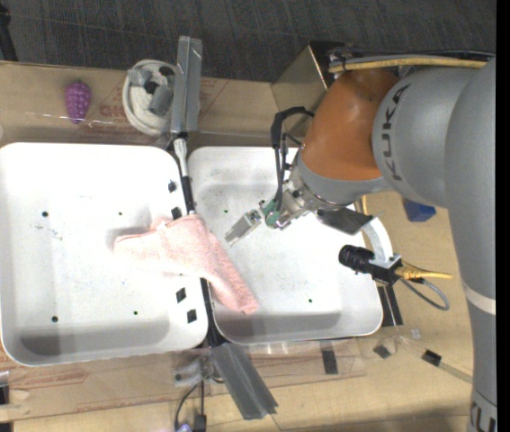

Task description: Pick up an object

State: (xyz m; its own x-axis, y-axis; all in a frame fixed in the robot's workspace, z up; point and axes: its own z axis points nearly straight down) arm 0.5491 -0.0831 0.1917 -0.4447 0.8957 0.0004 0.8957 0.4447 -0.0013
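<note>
Pink, crumpled cloth towel lies draped over the divider between the two shallow white bins, and just beyond its right end the grey arm's gripper hangs over the right bin floor, whether its fingers are apart or together I cannot tell, while a small purple object sits on the worktop far behind the towel.

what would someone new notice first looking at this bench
Most likely the big grey arm with its orange band, coming in from the right over the right bin, its gripper low above the bin floor. Next, the pink cloth draped across the divider, partly in the left bin and partly in the right one. A small purple object sits on the bench beyond the left bin.
</note>
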